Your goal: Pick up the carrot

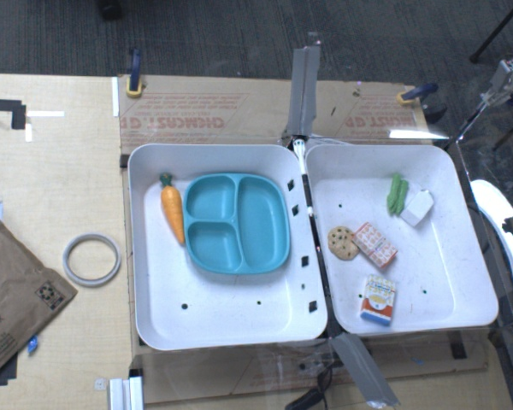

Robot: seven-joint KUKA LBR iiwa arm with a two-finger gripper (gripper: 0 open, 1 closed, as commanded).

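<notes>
The carrot (173, 211), orange with a small green top, lies lengthwise in the left bin (154, 297) near its left wall, green end pointing away from me. It rests just left of a teal divided plate (238, 223), close to the plate's rim.
The right bin (462, 297) holds a green pea pod (397, 194), a white block (416, 207), a cookie (343, 243), a pink checkered packet (374, 245) and a small juice carton (378, 301). A tape ring (91, 259) and a brown cardboard box (8, 306) lie on the bench at left.
</notes>
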